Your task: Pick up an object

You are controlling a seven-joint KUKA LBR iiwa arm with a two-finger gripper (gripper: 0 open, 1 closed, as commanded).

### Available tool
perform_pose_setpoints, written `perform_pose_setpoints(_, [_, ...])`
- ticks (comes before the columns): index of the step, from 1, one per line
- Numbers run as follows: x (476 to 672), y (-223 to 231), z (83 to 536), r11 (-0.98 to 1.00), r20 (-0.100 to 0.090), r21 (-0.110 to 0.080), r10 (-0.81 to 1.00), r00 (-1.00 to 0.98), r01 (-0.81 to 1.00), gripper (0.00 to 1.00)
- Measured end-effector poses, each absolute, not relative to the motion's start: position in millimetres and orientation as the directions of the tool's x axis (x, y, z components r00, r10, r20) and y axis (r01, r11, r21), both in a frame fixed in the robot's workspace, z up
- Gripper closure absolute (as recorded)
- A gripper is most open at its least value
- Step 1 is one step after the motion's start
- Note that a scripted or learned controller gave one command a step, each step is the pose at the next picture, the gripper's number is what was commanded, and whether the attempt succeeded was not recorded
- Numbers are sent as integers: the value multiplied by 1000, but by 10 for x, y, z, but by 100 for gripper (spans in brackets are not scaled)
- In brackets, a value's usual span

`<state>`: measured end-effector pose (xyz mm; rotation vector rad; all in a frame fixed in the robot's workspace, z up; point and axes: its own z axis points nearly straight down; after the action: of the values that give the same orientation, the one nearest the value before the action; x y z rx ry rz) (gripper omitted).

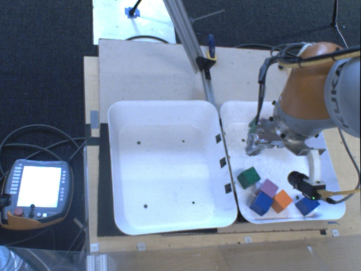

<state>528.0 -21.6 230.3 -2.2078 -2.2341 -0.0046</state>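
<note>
Gripper (255, 144) hangs over the right bin (237, 114) just above the green block (248, 177), nothing visibly held, its opening impossible to judge, likely lining up on the cluster crowded beside that block.

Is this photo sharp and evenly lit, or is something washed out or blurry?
Camera view: the white bins are bright and nearly washed out, the pendant screen glares pure white, the coloured blocks look slightly soft, and the carpet stays dark.
</note>
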Motion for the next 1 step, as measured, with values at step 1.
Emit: perform_pose_setpoints(1, [5389,354,2232,12,2,1,1000,-12,1000,100])
